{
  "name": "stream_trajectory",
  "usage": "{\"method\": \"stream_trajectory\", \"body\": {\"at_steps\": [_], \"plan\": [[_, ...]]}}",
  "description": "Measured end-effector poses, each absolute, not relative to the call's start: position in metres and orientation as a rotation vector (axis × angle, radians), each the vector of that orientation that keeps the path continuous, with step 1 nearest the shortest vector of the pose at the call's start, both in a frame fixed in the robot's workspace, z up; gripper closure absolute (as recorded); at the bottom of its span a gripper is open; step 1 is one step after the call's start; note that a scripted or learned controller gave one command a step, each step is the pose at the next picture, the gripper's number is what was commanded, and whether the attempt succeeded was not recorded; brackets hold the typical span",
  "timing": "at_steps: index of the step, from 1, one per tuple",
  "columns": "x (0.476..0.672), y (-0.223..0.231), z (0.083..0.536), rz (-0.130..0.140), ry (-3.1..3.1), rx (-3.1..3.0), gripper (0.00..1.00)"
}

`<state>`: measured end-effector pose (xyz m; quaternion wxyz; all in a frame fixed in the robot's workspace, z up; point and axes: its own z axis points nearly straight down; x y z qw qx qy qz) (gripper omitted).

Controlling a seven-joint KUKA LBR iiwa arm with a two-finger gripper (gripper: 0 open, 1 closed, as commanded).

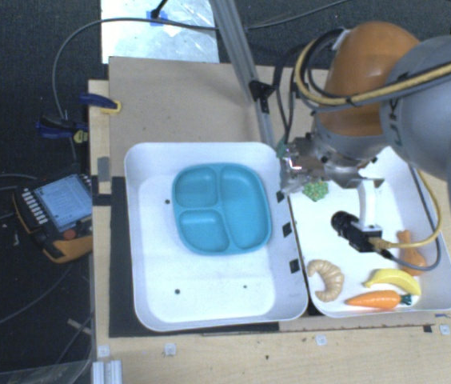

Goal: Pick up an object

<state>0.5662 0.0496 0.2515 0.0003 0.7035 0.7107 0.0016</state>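
A small green broccoli-like toy [315,190] lies at the 11 o'clock corner of the right shallow white bin [312,234], just beside the grey arm's gripper [296,170]. The gripper hangs at the wall between the two bins, and whether the claw is wide or narrow cannot be told. At 6 o'clock from the green piece sits a tan toy croissant [327,278]. Toward 5 o'clock are a yellow toy banana [393,281] and an orange toy carrot [376,299], close together. At 9 o'clock, the left white bin [209,290] holds a blue divided plastic plate [221,208].
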Motion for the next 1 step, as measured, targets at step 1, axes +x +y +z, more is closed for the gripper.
{"method": "stream_trajectory", "body": {"at_steps": [1], "plan": [[0.5806, 0.1078, 0.2362, 0.004, 2.234, 2.210, 1.00]]}}
